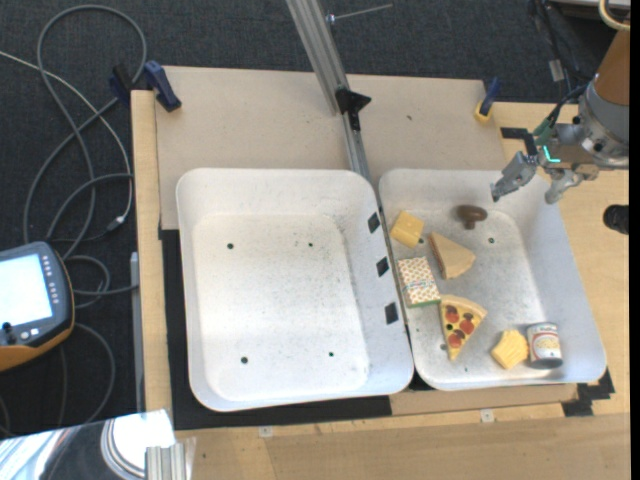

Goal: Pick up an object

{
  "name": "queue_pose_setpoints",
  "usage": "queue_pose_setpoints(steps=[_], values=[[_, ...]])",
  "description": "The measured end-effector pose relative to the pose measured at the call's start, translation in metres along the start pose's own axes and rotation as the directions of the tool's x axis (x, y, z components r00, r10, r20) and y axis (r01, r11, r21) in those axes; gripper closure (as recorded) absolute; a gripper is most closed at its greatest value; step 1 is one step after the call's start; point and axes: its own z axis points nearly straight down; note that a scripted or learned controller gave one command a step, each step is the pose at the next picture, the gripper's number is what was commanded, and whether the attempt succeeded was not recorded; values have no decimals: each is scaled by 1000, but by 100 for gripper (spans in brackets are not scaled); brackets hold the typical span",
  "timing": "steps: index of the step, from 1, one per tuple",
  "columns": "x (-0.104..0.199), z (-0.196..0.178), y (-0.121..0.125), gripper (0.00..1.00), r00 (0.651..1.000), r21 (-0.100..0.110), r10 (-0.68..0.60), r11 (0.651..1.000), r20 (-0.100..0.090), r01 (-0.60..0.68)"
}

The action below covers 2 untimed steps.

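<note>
I can read no text: the label on the small can is too blurred for me.

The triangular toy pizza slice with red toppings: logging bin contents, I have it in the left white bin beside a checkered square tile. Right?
Not quite. The camera view shows the triangular toy pizza slice in the right white bin, not the left. The checkered square tile does lie beside it.

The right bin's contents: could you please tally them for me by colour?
Yellow or tan: 3 – cheese block, wedge, small block
Brown: 1 – mushroom-like piece
Patterned: 1 – square cracker
Multicoloured: 2 – pizza slice, small can
Total: 7
</note>
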Motion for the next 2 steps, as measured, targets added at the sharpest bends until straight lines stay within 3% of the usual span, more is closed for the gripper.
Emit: queue_pose_setpoints(steps=[1,2], values=[[0,-3,0,0,1000,-4,-1,1000,1,1],[7,44,-5,0,1000,-1,0,1000,1,0]])
